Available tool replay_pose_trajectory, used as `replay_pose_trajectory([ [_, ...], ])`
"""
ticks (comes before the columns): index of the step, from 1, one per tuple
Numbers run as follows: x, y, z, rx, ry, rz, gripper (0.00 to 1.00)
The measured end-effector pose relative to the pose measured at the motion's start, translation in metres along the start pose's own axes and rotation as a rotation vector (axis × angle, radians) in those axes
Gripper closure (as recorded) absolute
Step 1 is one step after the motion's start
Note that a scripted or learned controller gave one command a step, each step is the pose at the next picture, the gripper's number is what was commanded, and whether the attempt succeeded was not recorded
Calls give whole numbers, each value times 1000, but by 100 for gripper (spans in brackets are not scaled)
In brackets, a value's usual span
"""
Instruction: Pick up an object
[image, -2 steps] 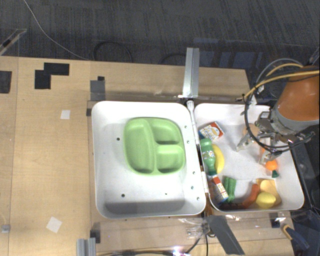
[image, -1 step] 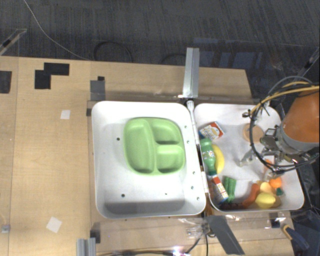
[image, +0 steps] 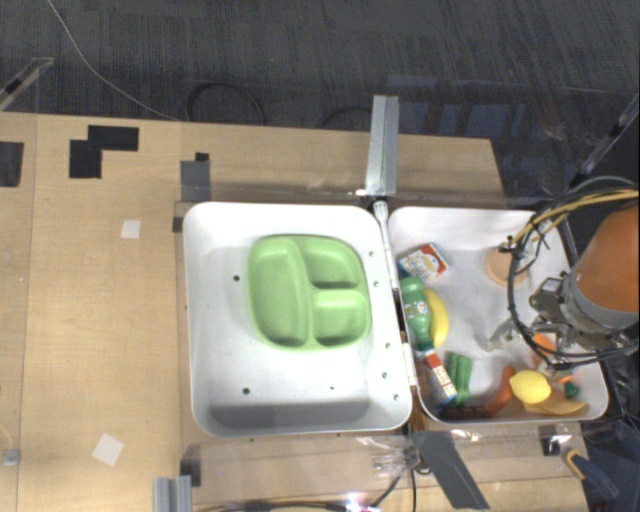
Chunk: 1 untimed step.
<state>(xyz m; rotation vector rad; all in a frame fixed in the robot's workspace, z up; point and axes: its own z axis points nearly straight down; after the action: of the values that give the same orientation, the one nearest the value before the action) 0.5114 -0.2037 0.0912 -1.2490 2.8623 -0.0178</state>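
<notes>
Claw (image: 552, 352) is seen low over the right bin (image: 470, 225), at its right side beneath the orange-banded wrist; whether it is spread or pressed together cannot be told, since cables and housing mask it. Nothing is visibly gripped. Candidates lie close by: a yellow lemon-like piece (image: 531, 387) just beside the claw, a banana (image: 436, 317) and a green block (image: 462, 372) further left. The left bin (image: 215, 390) carries a green divided tray (image: 305, 290). Judged from this, the reach-and-descend step is in hand; next, a clean closure on one item and a straight lift are called for.
</notes>
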Motion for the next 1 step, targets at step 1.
replay_pose_trajectory([
  [1, 10, 9, -1, 4, -1, -58, 0],
])
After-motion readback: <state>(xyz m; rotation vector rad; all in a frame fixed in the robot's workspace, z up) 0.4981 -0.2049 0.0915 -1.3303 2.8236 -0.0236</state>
